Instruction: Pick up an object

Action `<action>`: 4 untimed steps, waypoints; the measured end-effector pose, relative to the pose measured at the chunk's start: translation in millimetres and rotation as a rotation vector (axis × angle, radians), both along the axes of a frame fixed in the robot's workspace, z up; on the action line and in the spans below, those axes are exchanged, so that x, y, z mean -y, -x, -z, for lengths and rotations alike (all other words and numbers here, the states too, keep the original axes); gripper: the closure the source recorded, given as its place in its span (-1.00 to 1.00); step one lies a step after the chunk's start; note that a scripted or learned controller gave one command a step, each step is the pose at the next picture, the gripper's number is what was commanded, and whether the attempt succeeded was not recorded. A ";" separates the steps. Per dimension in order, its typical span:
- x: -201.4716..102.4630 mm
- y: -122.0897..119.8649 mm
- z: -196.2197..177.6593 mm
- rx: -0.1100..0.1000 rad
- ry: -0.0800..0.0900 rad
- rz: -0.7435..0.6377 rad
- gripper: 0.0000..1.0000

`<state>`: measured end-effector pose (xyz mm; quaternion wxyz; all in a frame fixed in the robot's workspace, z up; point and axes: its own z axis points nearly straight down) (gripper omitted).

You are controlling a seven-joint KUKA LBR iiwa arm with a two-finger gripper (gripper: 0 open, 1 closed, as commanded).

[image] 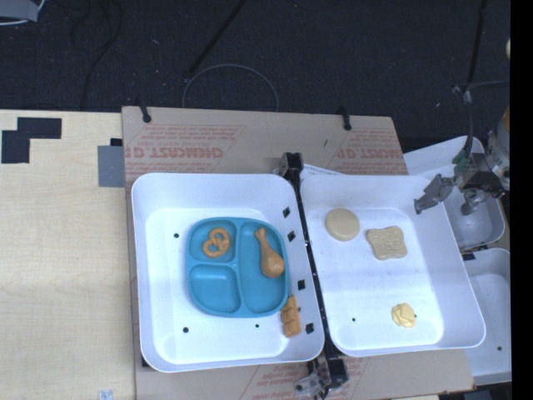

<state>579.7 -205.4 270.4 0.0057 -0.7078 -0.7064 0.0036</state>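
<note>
While cut off at the right edge, the gripper [452, 192] hangs open, empty.

Light falls evenly from above, bright on the two white bins, where the right bin [433, 307] nearly washes out and its rim loses detail. Left of it, the left bin [166, 340] shows a soft grey shadow along its inner walls. The blue tray [218, 294] inside it carries a mild sheen. Beyond the bins' far side the dark floor [250, 40] is dim and grainy. The whole picture is slightly soft, and fine edges blur.
</note>
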 end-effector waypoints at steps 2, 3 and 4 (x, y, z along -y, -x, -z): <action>2.5 0.4 57.4 0.005 0.000 -0.002 -1.00; 5.5 5.3 120.5 0.004 0.000 -0.001 -1.00; 5.6 4.4 163.9 0.007 0.001 -0.001 -1.00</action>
